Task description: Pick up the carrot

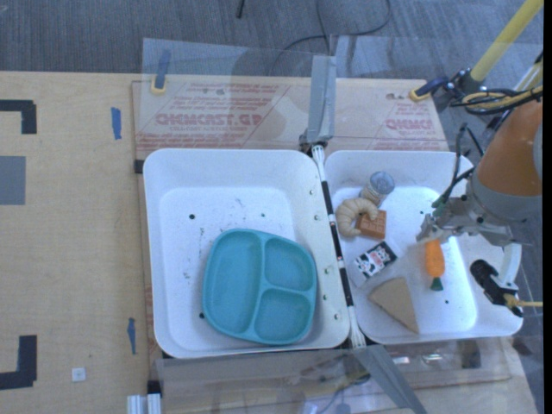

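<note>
The carrot [434, 260] is small and orange with a green tip pointing toward the front. It lies in the right half of the right bin [457, 317]. My gripper [437, 228] hangs at the end of the grey arm, right over the carrot's upper end, touching or nearly touching it. The wrist hides how it meets the carrot.
The right bin also holds a croissant [351, 214], a brown block [373, 224], a small grey can [380, 183], a black-and-white packet [375, 259] and a tan wedge [395, 302]. A teal divided plate [261, 287] lies in the left bin [172, 188].
</note>
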